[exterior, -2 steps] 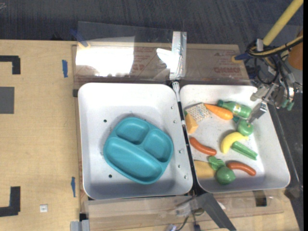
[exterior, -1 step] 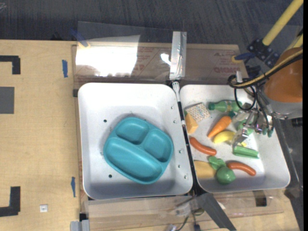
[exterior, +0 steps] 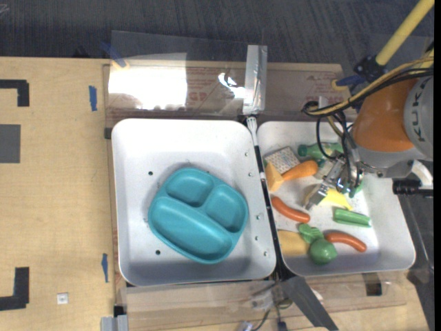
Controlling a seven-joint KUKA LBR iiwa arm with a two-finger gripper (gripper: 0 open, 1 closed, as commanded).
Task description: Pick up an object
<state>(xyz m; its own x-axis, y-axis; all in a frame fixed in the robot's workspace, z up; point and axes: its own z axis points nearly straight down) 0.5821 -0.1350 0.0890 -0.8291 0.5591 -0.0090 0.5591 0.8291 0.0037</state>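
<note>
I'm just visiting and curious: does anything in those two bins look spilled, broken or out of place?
Nothing stands out. The teal divided plate lies flat in the left bin, a bit askew. The toy food lies jumbled in the right bin, but none has spilled.

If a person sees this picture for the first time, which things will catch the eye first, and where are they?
First comes the teal divided plate, lying alone in the left bin. Next is the colourful heap of toy food in the right bin: an orange carrot, red sausages and a green vegetable. Above that heap hangs the gripper, under the arm's bright orange band at the right.
</note>
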